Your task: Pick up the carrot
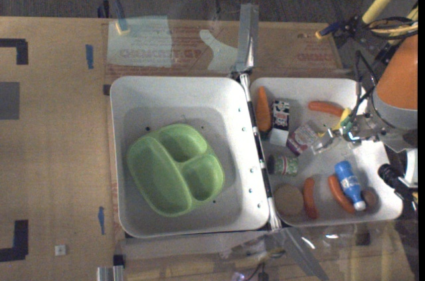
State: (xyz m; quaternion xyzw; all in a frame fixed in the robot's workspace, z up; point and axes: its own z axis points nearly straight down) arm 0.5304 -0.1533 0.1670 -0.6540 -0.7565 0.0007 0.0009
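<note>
Carrot (263,109): lay lengthwise along the left wall of the right bin (392,206), in its far-left part, just beside a small black-and-white carton (281,115).
Claw (344,131): hung over the right side of the right bin, well apart from the carrot; whether it was open or closed could not be told, nor whether it had hold of anything.
Arm (398,84): grey with an orange band, reached in from the desk's right edge.
Left bin (126,100): carried a green divided plate (175,169), set toward its near-left part.
Right bin, middle: a crumpled clear wrapper (307,137) lay just left of the claw; a small green-labelled can (285,165) lay on its side near the left wall.
Right bin, far side: an orange sausage-shaped piece (325,107) lay near the far wall.
Right bin, near edge: a brown round disc (289,200), an upright-lying red sausage (309,197) just beside it, then a blue bottle (349,185) lying across another red sausage (339,194).
Desk (53,140): brown board with blue tape marks; a clear sheet (172,40) lay at the far edge behind the left bin.
</note>
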